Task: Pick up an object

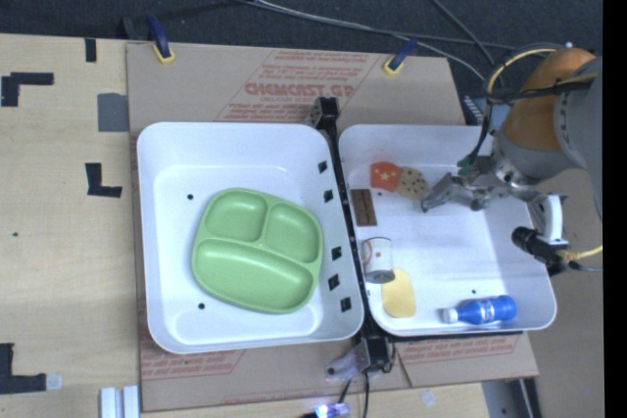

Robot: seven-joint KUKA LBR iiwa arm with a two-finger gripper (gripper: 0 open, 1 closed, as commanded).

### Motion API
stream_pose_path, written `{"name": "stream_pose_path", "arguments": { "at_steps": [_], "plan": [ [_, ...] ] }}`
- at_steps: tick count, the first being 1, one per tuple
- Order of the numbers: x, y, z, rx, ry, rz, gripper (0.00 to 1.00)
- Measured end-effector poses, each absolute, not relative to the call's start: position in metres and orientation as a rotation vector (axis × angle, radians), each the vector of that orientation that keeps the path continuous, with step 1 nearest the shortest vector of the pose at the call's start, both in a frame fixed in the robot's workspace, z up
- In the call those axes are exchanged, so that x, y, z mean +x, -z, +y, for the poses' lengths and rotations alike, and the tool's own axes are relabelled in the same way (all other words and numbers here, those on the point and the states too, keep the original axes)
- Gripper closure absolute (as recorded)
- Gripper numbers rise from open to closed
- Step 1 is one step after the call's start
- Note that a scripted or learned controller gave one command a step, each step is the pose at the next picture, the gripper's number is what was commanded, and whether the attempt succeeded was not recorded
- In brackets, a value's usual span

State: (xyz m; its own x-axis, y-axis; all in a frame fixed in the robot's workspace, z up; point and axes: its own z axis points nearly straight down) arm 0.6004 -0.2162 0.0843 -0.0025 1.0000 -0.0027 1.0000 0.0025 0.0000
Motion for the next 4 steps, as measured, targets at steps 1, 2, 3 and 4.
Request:
{"name": "stream_pose_path", "arguments": {
  "at_steps": [1,2,3,4],
  "plan": [
    [0.602,-0.097,-0.217,2.213,0.001,2.219,1.00],
    [0.602,-0.139,-0.219,2.219,-0.001,2.222,1.00],
    [0.603,-0.201,-0.212,2.216,-0.004,2.221,1.00],
    [0.602,-0.246,-0.218,2.217,-0.002,2.220,1.00]
  ]
}}
